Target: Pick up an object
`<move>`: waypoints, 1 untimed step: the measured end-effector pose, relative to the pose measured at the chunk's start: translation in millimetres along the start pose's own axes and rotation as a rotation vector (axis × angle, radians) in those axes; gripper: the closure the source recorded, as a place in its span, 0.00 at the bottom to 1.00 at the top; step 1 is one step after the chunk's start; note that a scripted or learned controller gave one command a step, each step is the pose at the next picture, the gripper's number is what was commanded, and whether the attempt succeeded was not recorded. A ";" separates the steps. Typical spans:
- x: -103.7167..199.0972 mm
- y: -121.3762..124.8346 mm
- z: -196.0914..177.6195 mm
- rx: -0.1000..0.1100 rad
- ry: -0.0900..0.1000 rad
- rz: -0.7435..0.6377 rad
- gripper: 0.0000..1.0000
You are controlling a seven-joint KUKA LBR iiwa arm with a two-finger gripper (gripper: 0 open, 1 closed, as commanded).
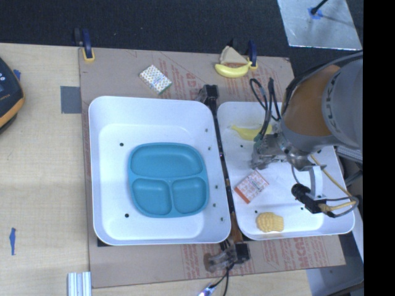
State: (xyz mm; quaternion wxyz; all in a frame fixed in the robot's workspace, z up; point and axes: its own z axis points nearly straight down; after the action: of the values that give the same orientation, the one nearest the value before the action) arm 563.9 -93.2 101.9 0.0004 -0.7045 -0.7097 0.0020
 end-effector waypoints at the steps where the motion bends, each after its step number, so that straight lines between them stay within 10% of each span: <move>1: 0.0 0.0 0.0 0.000 -0.001 -0.001 0.00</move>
State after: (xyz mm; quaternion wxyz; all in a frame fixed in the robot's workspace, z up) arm 563.9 -93.2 101.9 0.0002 -0.7042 -0.7100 0.0022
